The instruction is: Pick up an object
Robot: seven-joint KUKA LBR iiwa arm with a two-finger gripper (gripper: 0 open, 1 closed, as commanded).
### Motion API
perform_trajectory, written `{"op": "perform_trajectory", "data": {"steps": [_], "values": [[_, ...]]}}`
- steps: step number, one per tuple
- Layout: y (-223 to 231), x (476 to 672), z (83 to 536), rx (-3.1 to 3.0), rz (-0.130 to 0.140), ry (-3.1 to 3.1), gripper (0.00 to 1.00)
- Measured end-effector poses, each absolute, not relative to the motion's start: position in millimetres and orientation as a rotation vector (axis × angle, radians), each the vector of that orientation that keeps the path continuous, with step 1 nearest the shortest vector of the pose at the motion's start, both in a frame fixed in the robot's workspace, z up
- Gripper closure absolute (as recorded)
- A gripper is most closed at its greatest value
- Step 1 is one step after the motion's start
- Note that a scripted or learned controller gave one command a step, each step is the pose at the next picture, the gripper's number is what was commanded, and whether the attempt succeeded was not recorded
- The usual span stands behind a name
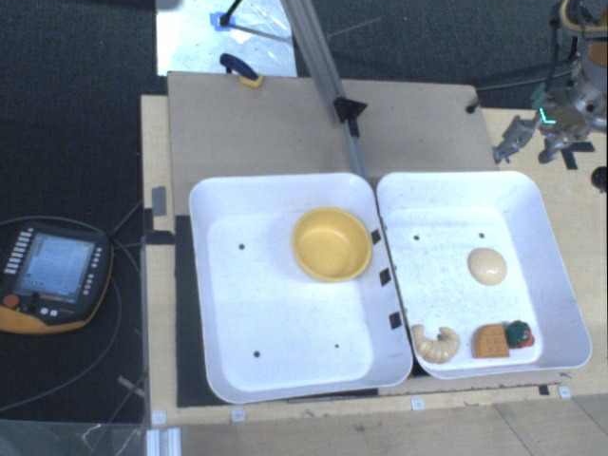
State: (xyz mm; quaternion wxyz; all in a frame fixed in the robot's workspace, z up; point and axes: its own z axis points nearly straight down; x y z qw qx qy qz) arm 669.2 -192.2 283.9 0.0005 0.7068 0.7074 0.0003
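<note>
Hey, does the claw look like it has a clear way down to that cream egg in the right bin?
Probably yes. The claw hangs above the bench just past the right bin's far rim, and the cream egg lies alone on bare floor, well apart from the croissant and orange cracker.

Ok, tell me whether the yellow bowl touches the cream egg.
Apart. The camera view shows the yellow bowl in the left bin and the cream egg in the right bin, with both bin walls between them.

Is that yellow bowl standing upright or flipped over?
Upright. The yellow bowl in the left bin shows its open hollow and rim facing up, with nothing visible inside.
</note>
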Motion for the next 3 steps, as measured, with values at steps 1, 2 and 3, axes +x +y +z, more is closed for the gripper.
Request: {"op": "perform_trajectory", "data": {"steps": [1, 2, 3], "values": [[-192.2, 669.2, 283.9, 2.220, 0.001, 2.222, 0.00], [-195.6, 663.2, 239.9, 2.223, -0.002, 2.223, 0.00], [-189.7, 661.5, 179.0, 2.222, -0.003, 2.225, 0.00]]}}
